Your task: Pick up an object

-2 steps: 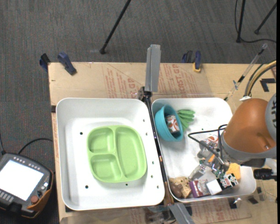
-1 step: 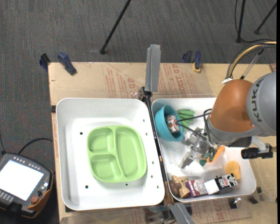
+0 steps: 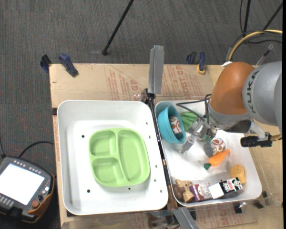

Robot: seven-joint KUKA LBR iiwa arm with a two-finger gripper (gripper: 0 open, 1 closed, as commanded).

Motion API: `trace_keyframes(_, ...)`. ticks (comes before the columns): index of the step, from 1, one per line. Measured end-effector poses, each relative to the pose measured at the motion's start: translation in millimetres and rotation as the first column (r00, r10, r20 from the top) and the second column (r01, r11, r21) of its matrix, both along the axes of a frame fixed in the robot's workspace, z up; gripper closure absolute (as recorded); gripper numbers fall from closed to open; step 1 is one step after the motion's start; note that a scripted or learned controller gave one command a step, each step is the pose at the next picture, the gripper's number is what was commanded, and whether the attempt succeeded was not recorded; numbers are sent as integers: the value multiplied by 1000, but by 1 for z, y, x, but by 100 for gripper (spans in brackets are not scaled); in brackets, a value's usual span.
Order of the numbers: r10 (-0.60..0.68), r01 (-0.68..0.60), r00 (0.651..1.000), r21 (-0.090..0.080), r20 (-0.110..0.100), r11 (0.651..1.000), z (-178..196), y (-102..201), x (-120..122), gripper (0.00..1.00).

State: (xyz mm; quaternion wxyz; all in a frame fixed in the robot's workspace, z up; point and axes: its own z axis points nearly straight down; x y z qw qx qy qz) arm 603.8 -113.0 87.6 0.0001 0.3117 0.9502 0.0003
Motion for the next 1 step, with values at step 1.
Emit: trace_keyframes(1,110,-110,994,-1,-1,994,0,-73,-25,0)
